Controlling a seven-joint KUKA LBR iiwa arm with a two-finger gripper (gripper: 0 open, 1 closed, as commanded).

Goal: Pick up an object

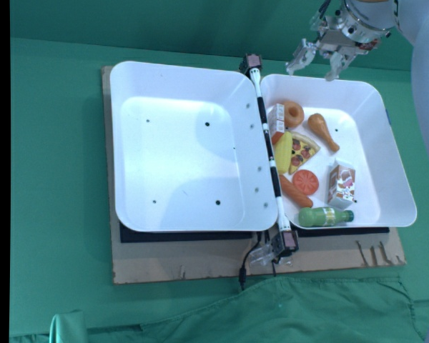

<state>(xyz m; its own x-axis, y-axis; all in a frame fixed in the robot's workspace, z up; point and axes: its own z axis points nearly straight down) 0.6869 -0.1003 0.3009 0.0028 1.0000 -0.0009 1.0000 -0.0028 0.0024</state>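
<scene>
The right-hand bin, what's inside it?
The right bin holds toy food: a donut, drumstick, corn cob, pizza slice, tomato slice, carrot, carton and green bottle. Whatever lies beneath them is covered.

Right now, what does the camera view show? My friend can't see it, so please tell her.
The robot's tool hangs open above the far edge of the right bin, holding nothing. That bin has toy food: a donut, drumstick, pizza slice, tomato slice and green bottle.
</scene>
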